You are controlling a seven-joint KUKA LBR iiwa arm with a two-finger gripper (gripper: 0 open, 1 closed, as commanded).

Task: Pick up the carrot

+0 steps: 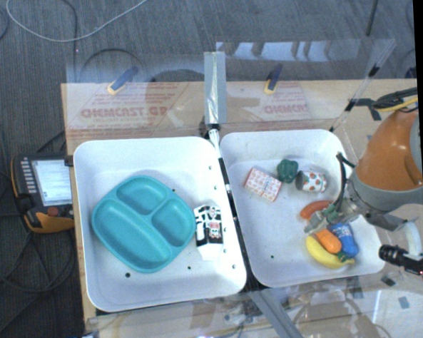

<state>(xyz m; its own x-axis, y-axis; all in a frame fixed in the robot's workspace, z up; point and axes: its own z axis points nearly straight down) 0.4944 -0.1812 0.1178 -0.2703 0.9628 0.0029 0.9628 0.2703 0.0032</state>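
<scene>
Altogether one carrot (328, 240), one banana (321, 254), two bins (153, 150).

Right bin (274, 264): open floor across centre and 7 o'clock corner. Crowded at 4 o'clock: carrot (328, 240) hemmed by banana (322, 254) below, blue item (346, 239) at 3 o'clock, red sausage (315, 209) at 11. Gripper (334, 214) sits just above the carrot. Left bin: teal tray (142, 222) fills the middle.
</scene>
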